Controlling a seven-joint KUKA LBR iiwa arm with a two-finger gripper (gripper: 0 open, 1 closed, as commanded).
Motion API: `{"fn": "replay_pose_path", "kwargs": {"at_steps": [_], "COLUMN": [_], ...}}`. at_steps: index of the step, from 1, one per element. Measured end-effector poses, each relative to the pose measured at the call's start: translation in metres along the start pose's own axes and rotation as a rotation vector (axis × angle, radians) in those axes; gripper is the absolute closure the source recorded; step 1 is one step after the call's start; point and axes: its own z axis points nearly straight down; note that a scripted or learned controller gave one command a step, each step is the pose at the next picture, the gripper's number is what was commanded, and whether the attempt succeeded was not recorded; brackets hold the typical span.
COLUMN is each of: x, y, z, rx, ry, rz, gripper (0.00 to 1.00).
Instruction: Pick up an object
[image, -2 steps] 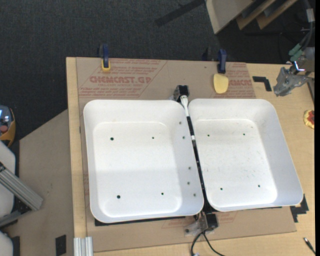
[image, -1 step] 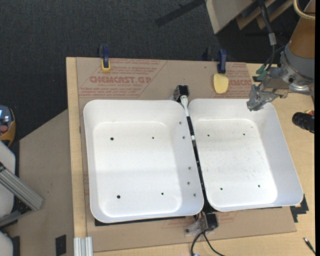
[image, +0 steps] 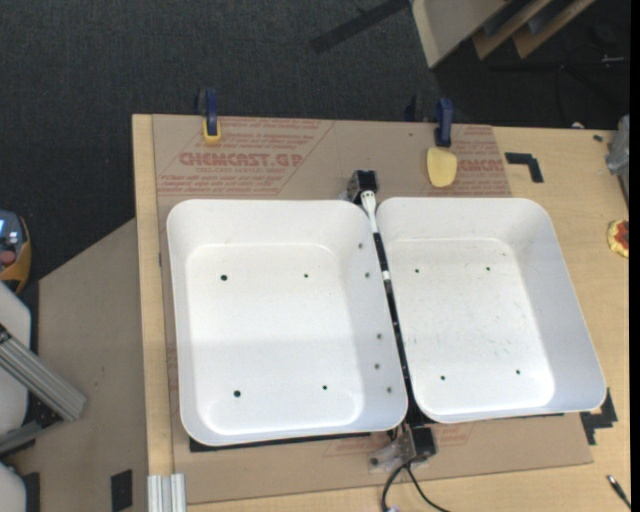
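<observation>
You have two white bins side by side on a brown board (image: 300, 470): the left bin (image: 185, 300) toward 9 o'clock, the right bin (image: 565, 300) toward 3 o'clock. Their inner rims nearly touch along a black strip (image: 385, 290) running from 12 to 6. Each floor is broad, flat white with a few dark dots. At 12 o'clock, just past the right bin's far rim, a yellow piece (image: 441, 166) sits under a blue clamp (image: 443, 118). You cannot tell the gripper's state, nor which thing is to be picked.
</observation>
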Motion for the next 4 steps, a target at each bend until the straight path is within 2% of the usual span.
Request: {"fn": "replay_pose_path", "kwargs": {"at_steps": [1,2,3,4], "x": [0.060,-0.009,0.042,0.094], "y": [0.023,0.039,0.054,0.057], "z": [0.096,0.052,0.118,0.182], "rx": [0.019,0.004,0.018,0.016], "ry": [0.013,0.003,0.013,0.011], "rz": [-0.013,-0.004,-0.013,-0.012], "gripper": [1.00,1.00,1.00,1.00]}}
